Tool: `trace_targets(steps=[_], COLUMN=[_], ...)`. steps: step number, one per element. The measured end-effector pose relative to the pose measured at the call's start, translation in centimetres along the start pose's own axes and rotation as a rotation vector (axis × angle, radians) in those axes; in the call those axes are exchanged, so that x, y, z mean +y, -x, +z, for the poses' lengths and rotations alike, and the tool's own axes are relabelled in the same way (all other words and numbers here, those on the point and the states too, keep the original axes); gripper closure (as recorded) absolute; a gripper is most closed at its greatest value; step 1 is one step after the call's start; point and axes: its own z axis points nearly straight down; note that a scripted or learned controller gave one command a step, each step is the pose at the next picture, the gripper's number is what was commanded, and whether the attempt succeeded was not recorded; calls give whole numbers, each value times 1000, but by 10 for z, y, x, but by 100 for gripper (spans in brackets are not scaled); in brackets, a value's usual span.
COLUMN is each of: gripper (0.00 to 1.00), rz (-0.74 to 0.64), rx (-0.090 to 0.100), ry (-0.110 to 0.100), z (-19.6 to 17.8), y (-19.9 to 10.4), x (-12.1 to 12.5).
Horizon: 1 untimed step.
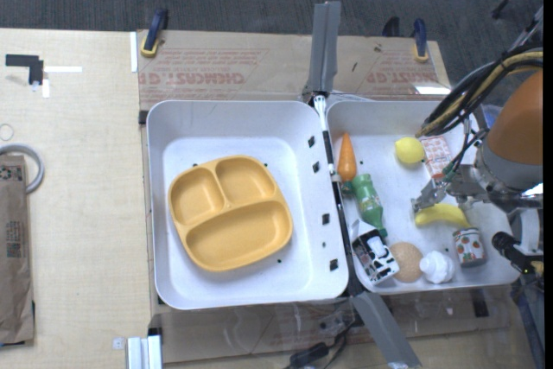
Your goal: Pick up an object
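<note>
My gripper (429, 201): low over the right bin (380, 121), tips just above the banana's 9 o'clock end; I cannot tell its state
Banana (442, 215): lying flat near the bin's 3 o'clock side
Lemon (409, 151): at 11 o'clock from the banana
Carrot (346, 156) and green bottle (368, 200): along the bin's 9 o'clock wall
Small can (467, 246): at 5 o'clock from the banana
Left bin (173, 121): carries a yellow divided plate (230, 212)

Arm (518, 125) — cut off, right edge
</note>
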Motion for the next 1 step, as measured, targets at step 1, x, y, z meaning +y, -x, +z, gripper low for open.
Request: trace_targets(steps=[1], gripper=[0], rz=[-314], rx=[0], ry=[1], z=[-25], y=[-10], x=[-20])
